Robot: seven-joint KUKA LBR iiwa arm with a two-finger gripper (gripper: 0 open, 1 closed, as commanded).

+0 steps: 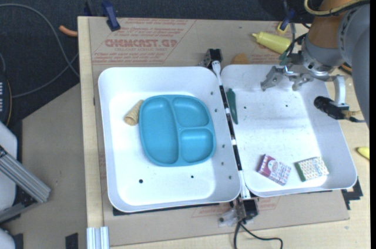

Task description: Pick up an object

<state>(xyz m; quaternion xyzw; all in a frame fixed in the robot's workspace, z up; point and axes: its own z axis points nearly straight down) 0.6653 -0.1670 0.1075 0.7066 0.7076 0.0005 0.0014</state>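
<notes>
You have the gripper (286,78) over the right bin (329,142), up near its 12 o'clock edge, fingers spread wide with nothing between them. In that bin, a dark green pen (232,106) lies at 9 o'clock by the wall, and a maroon packet (273,170) and a green packet (311,168) sit well apart from the gripper near 6 o'clock. The left bin (117,142) carries a blue tray (176,129), with what looks like a cone (133,113) touching it at 9 o'clock.
</notes>
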